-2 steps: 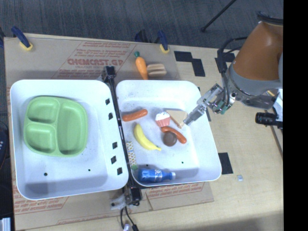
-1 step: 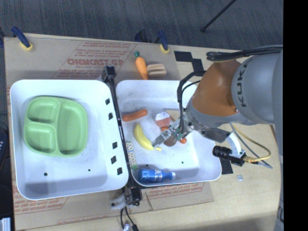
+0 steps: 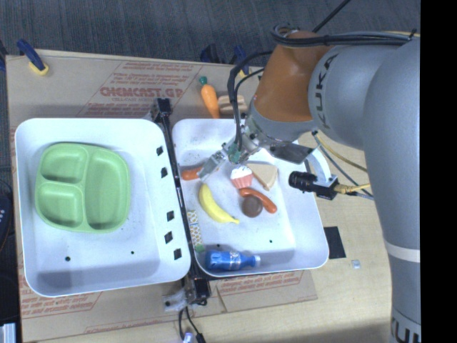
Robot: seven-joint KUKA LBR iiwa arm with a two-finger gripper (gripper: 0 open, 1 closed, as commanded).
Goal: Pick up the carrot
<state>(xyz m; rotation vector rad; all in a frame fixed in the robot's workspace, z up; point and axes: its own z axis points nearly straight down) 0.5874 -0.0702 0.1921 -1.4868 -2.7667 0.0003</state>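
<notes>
a: two shallow white bins side by side on the counter (image 3: 107, 77). left bin (image 3: 28, 213) holds a light green plastic divided plate (image 3: 82, 186). right bin (image 3: 303, 231) has the clutter.

b: where's the carrot?

a: small orange toy carrot with a green top (image 3: 208, 98) lies outside both bins, on the cardboard just behind the right bin's back rim, beside the arm's orange band.

b: end effector?

a: end effector (image 3: 214, 164) is low inside the right bin, near its left side, pointing toward the divider. its tip sits just beside a small orange-red piece (image 3: 191, 173) at the bin's left wall. can't tell if the fingers are apart or together, too small and blurred. well apart from the carrot.

b: rest of the right bin?

a: yellow toy banana (image 3: 214, 204) in the middle, pink-and-white cupcake toy (image 3: 241, 176), tan wedge-shaped piece (image 3: 263, 175) beside it, brown round piece (image 3: 251, 206) touching a red-orange sausage shape (image 3: 263, 201), blue plastic bottle (image 3: 230, 261) lying on its side at the front wall.
</notes>
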